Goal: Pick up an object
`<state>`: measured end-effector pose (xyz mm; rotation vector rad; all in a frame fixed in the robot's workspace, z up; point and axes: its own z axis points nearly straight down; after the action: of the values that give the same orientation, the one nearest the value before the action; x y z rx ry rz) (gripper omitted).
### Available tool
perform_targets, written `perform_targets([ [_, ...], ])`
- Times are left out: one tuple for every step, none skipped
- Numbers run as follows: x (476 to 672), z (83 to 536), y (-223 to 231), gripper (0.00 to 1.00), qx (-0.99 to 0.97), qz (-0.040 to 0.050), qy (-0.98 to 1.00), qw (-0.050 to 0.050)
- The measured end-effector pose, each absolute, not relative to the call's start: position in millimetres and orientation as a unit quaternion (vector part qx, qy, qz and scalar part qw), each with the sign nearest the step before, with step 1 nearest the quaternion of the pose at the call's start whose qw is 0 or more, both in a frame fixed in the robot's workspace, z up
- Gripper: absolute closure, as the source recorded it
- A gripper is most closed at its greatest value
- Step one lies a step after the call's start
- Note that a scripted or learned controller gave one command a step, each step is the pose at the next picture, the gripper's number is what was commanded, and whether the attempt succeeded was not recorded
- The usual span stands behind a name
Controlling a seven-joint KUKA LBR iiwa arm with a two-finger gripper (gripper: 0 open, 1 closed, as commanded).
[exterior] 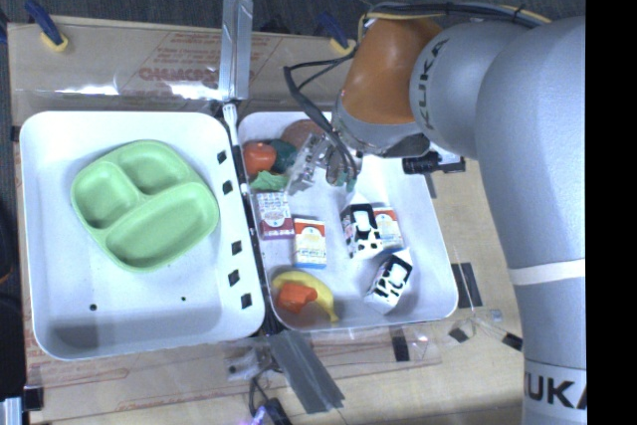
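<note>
My tool (320, 164) hangs over the right bin's (438, 254) far-left corner; I can't tell its state. The tomato (260, 156) beside it looks smooth, light, slippery; I'd grip across its middle.

Wooden surface (468, 214), pale tan, printed red lettering along the far edge. Two shallow white bins sit directly on it, side by side and touching: left bin (40, 214), right bin (438, 264). Blue clamps (45, 23) grip the far edge (two visible).
</note>
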<state>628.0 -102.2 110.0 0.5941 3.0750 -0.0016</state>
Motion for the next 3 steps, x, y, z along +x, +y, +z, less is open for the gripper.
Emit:
perform_targets([
  [645.0,99,-103,1.0,0.277,-0.0052,0.961,-0.011],
  [586.9,94,-197,1.0,0.034,0.0026,0.999,0.001],
  [478.9,94,-208,1.0,0.091,0.0005,0.996,0.001],
])
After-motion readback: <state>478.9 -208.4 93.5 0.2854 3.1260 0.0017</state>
